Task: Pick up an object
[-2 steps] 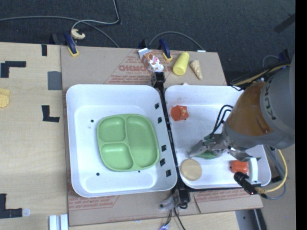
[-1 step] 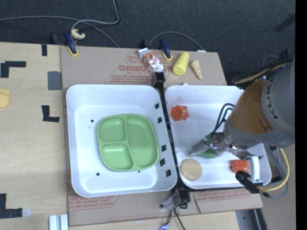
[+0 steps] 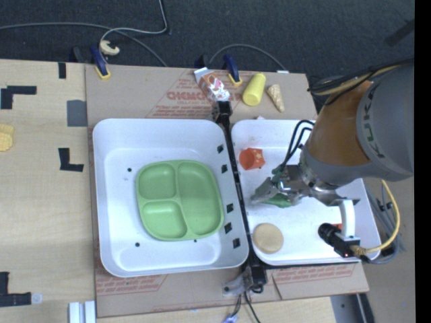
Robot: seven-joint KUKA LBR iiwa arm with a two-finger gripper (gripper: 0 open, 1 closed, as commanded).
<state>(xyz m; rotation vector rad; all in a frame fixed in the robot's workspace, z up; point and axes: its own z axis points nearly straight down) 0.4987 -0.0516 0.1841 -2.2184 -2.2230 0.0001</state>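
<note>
Nearest, a tan disc point(image 3: 268, 237) lies by the right bin's point(image 3: 350, 256) front left corner. Beyond it the gripper point(image 3: 268, 192) pinches a green object point(image 3: 283, 200) mid-bin. Farther back, a red piece point(image 3: 252, 158) sits near the left wall.

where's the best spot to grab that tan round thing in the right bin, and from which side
Probably straight from above, hand closing across the middle of the tan round piece. It looks low and disc-like, lying flat on the right bin floor close to the near-left corner, so a side approach would likely meet the bin walls.
</note>
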